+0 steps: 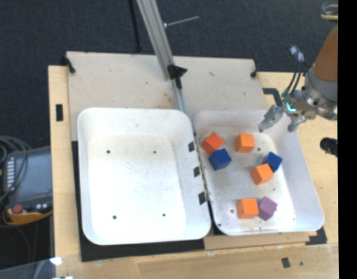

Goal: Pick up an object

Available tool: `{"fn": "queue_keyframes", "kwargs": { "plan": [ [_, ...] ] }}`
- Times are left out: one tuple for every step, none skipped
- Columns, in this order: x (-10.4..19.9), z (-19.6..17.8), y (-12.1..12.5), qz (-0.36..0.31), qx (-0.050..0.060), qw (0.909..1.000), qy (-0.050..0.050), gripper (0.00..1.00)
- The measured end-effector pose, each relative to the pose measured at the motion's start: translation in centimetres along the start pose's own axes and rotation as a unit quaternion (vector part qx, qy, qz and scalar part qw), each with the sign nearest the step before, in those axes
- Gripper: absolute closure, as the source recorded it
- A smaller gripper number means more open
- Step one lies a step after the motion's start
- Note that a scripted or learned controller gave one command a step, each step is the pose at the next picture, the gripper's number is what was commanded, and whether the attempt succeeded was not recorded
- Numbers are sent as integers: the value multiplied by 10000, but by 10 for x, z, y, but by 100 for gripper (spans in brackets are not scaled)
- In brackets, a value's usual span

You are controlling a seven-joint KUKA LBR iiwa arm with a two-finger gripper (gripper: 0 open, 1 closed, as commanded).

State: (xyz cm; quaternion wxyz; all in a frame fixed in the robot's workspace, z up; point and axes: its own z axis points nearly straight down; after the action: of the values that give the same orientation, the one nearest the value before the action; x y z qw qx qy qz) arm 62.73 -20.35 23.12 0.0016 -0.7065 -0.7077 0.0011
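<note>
Several small blocks lie in the right bin [303, 196]. An orange block [213, 142] touches a blue block [220, 158] near the bin's left side. Another orange block [245, 142] sits at the bin's far middle. A further orange block [262, 173] lies against a blue block [274, 161]. An orange block [247, 208] and a purple block [267, 207] rest together near the front. My gripper [281, 121] hangs over the bin's far right corner, above the blocks, fingers spread open with nothing between them.
The left bin [138, 173] stands beside the right one. A slanted metal rail [158, 36] rises from the far edge between the bins. A grey box with cables [21, 182] sits off the bench's left side.
</note>
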Motion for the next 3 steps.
{"fn": "queue_keyframes", "kwargs": {
  "plan": [
    [0, -3, 1, -14, -18, 10000, -15, 0],
    [-7, 58, -1, 9, 1, 10000, -10, 0],
    [-5, 99, 6, -6, -35, 10000, -15, 0]
  ]
}}
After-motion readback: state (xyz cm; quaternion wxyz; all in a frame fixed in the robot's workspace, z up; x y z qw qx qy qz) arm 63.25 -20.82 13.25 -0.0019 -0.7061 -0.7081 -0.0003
